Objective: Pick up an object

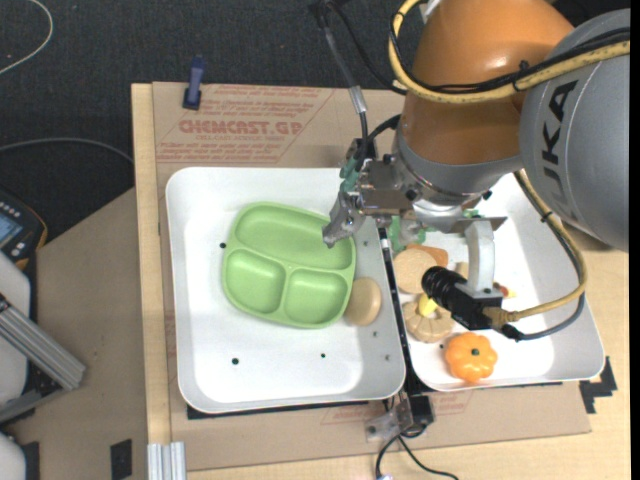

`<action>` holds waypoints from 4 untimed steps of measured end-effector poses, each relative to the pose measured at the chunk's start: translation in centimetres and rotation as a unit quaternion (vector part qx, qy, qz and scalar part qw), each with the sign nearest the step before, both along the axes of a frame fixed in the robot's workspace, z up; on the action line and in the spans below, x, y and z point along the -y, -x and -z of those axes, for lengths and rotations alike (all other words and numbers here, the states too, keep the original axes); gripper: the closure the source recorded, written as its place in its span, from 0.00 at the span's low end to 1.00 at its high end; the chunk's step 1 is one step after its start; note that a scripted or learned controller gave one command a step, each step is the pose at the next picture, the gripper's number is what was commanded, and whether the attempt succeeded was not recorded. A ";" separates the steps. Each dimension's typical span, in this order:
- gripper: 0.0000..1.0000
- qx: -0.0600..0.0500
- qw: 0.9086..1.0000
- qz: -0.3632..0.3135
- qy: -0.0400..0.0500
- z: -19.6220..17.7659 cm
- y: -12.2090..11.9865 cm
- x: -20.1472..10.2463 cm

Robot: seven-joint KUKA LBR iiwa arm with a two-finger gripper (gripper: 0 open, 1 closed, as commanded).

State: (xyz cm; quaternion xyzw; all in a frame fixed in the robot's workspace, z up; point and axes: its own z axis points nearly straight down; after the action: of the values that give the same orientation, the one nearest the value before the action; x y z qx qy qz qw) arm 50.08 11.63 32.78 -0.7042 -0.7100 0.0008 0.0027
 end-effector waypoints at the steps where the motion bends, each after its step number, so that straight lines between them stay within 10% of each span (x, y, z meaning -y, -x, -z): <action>1: 1.00 0.002 1.000 0.003 0.001 -1.1 -0.2 0.4; 2: 1.00 0.000 1.000 0.002 0.001 0.4 2.3 -3.4; 3: 1.00 -0.005 1.000 0.006 0.004 13.2 2.4 -1.9; 4: 1.00 0.002 1.000 0.005 0.001 11.4 2.2 -2.0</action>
State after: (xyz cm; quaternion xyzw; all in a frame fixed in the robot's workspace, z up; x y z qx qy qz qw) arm 47.93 13.68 21.36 -0.7078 -0.7064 -0.0003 0.0004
